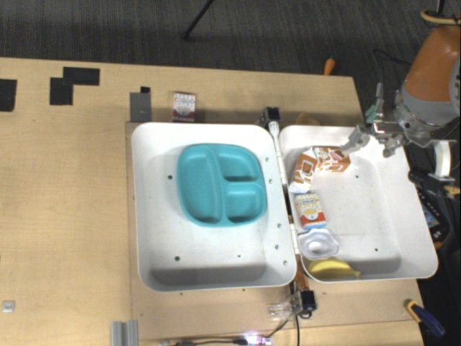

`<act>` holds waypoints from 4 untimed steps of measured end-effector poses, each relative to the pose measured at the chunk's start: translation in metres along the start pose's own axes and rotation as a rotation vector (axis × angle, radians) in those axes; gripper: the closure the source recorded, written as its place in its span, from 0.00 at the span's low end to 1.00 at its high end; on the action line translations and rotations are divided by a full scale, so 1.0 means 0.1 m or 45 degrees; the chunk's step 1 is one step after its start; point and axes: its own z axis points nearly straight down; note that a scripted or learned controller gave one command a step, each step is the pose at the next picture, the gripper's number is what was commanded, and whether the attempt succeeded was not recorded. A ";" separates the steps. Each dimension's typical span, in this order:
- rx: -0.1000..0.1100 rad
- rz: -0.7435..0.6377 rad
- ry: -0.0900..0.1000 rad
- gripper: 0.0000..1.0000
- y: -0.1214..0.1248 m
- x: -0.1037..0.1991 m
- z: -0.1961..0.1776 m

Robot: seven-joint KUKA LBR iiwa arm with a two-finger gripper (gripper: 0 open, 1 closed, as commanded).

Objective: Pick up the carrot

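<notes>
Hovering over the right bin's (403, 215) far corner, our gripper (374, 137) leaves us unable to tell its state; beside it lies an orange-white packet (320, 163).

Pale wooden bench (65, 215), two shallow white bins side by side on it, left bin (148, 193), right bin (403, 229), small patterned cube (184, 105) just beyond the left bin's far edge, black patches (72, 85) at far left

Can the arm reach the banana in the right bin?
Probably yes: the banana lies uncovered by the near wall of the right bin, though the white cup beside it crowds one side.
</notes>
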 end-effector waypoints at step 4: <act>0.005 1.029 -0.001 0.00 -0.29 -0.15 1.11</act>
